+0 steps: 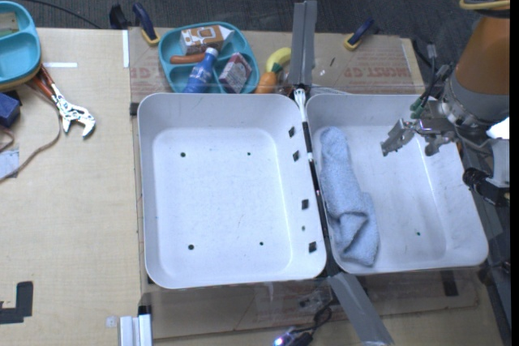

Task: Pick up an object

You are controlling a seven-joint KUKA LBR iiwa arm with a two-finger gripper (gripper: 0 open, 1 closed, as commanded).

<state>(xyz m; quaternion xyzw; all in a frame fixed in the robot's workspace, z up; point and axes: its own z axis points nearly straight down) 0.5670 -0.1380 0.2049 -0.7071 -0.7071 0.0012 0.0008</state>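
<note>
Pincer (415, 138) hovering over the right bin (454, 251), upper part, nothing between its fingers; can't tell if spread or pressed together; blue towel (347, 202) lies along that bin's left wall, well apart from it; risk: soft cloth bunches, fingers graze only a fold & slip, or clip the wall btw bins.
</note>
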